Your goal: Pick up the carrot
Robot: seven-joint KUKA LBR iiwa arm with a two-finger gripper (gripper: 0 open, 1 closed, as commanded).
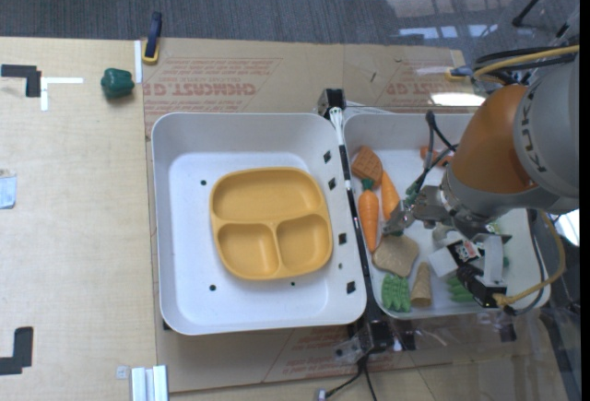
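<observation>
The carrot [369,218] is orange and lies lengthwise against the left wall of the right bin [406,137]. A second, slimmer orange piece [390,194] lies just right of it. My gripper [402,218] hangs low over the bin, just right of the carrot and close to the slim orange piece. The arm's orange band and grey wrist cover the bin's right half. Nothing is visibly held.
A brown waffle-like piece [366,166] sits above the carrot. Below it are a bread slice [396,256], a green vegetable [397,294] and a tan stick [421,285]. The left bin [184,233] holds a yellow divided plate [271,222]. A green object [117,83] lies on the bench.
</observation>
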